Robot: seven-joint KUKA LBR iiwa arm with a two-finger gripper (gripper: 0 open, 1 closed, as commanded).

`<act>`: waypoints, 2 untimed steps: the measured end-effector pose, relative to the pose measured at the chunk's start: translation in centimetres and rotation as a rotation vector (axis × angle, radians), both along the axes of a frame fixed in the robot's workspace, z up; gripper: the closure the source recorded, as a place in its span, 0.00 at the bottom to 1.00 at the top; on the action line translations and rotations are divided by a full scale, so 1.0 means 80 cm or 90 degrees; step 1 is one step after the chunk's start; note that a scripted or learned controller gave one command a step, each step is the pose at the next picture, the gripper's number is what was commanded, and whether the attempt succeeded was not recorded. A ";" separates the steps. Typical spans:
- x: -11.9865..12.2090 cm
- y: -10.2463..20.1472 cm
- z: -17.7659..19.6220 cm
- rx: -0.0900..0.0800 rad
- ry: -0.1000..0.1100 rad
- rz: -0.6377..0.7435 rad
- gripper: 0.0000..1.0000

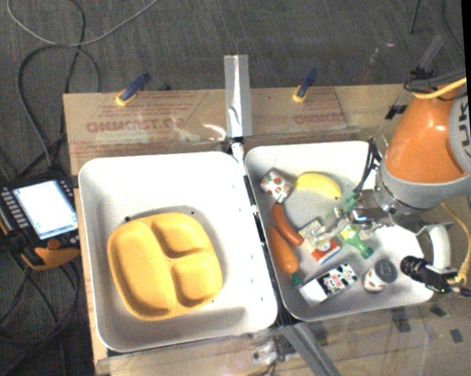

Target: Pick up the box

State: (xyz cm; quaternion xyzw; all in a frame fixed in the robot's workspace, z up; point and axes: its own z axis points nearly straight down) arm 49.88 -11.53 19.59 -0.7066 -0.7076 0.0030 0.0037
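Arm [427, 148]: large rounded orange shell, smooth and glossy, with part of a dark letter at its outer side. Below the shell, a grey ring-shaped wrist segment [418, 193]. A thin black cable [372, 164] runs along the shell's inner edge down toward the wrist. Yellow cable [435, 90] crosses above the shell's top. Beside the wrist, a white curved bracket [439, 244] and a short black cylindrical part [416, 270]. Claw [347, 215]: small metal assembly with green bits near the wrist, detail too fine to resolve.
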 end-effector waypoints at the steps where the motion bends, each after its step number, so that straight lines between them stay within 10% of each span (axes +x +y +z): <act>1: 0.012 0.012 -0.117 -0.002 -0.011 0.001 0.00; 2: 0.039 -0.026 -0.134 0.001 -0.010 -0.019 0.00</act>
